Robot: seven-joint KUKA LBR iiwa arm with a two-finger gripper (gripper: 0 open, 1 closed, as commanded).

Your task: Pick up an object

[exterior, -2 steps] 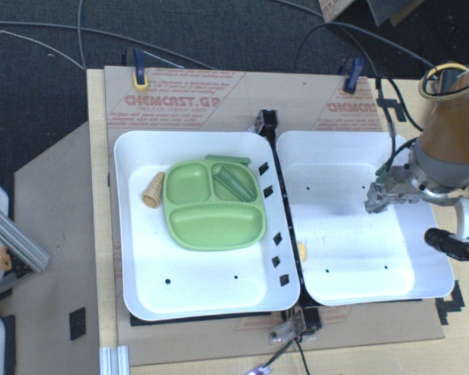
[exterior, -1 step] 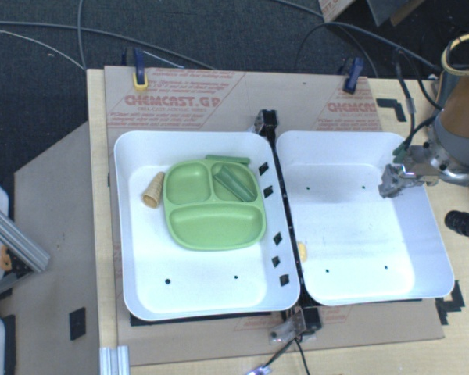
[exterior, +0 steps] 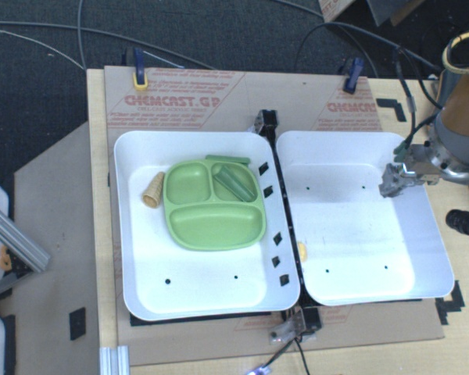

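Claw (exterior: pixel 392 180) over right bin's (exterior: pixel 359 287) far-right edge, nothing seen in it; can't tell its state.
Pickables sit well to claw's left in the left bin (exterior: pixel 141 287): smooth green divided plate (exterior: pixel 215 206), tan ridged cone (exterior: pixel 152 190) touching plate's far side. Cone's prob. easiest: approach from above, straddle its narrow width, avoid plate rim.

Board (exterior: pixel 180 100) reads "CHEMCAST GP" in red; repeated, partly hidden.

A robotics lab: a counter (exterior: pixel 187 92) topped with printed board held by blue clamps (exterior: pixel 140 67), loose cables (exterior: pixel 78 30) trailing over dark carpet, and aluminium framing (exterior: pixel 12 237) well left of the end effector (exterior: pixel 394 180).
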